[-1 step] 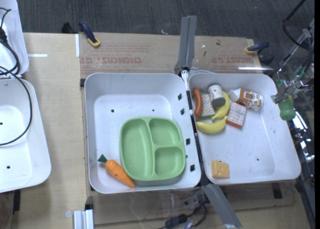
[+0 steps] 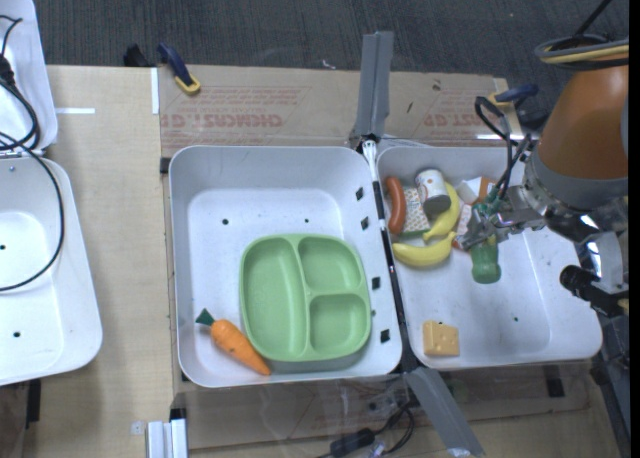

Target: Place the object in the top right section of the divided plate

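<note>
The arm is reaching in over the right bin (image 2: 560,341), its claw (image 2: 487,231) hanging above a small green bottle (image 2: 485,264); whether the claw is apart or together cannot be told. Beside it a banana (image 2: 428,249), a red sausage (image 2: 396,204) and a white can (image 2: 431,185) are lying together. The green divided plate (image 2: 305,296) is sitting in the left bin (image 2: 200,246), a carrot (image 2: 236,343) touching its lower left edge.

Two bins side by side on the surface (image 2: 110,106). In the left bin (image 2: 200,196): plate (image 2: 305,296), carrot (image 2: 236,342) just left of it. In the right bin (image 2: 520,331): banana (image 2: 428,243), cheese (image 2: 440,338) near the front, bottle (image 2: 485,264) below the pincer (image 2: 490,221).
</note>
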{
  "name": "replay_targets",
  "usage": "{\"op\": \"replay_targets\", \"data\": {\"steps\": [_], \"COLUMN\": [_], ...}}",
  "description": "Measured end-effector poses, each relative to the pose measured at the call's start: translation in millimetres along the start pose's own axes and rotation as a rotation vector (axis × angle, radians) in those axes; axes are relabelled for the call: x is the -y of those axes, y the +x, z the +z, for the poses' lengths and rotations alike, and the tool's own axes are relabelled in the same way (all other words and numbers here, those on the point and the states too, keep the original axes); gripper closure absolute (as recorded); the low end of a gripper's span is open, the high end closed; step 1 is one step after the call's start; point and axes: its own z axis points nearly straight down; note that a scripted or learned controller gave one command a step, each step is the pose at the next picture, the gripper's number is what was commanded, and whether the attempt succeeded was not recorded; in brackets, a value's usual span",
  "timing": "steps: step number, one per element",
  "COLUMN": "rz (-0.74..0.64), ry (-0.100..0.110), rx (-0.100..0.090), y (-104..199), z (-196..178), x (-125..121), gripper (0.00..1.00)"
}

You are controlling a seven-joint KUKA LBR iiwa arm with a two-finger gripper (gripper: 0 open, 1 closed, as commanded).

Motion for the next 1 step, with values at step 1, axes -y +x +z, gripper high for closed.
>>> {"op": "replay_targets", "data": {"steps": [1], "rz": [0.098], "ry": [0.001], "rx": [0.000], "y": [86.2], "z": [13.2], "x": [29.6], "gripper": [1.00]}}
